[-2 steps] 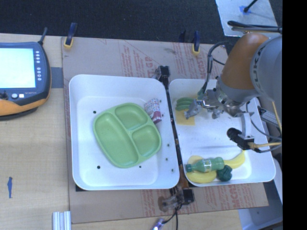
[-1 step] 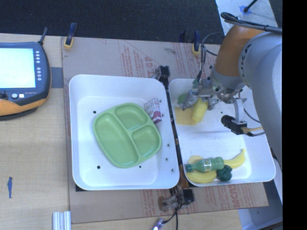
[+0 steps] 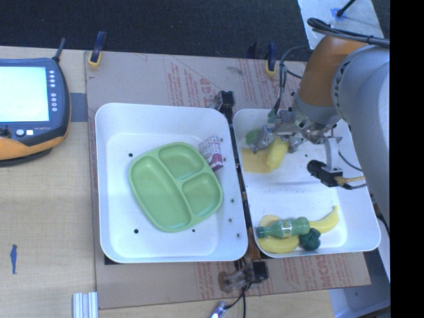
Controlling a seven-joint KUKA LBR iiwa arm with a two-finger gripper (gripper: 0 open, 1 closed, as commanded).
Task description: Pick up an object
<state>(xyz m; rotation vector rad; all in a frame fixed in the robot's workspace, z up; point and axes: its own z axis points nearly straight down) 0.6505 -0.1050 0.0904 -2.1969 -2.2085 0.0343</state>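
Note:
My gripper (image 3: 281,142) hangs low over the back left part of the right bin (image 3: 358,197). It is open, with one finger on each side of the upper end of a yellow soft object (image 3: 265,160) that lies on the bin floor. A small green object (image 3: 254,138) sits just left of the gripper, against the bin's left wall. Near the front of the same bin lie a green bottle (image 3: 283,228), a yellow banana (image 3: 326,220), a yellow rounded piece (image 3: 275,245) and a dark green lump (image 3: 310,241).
The left bin (image 3: 112,237) holds a green divided plate (image 3: 175,185) and a small red-and-white can (image 3: 212,151) by its right wall. A black part (image 3: 326,173) of the arm juts over the right bin. A control pendant (image 3: 30,108) rests at the far left.

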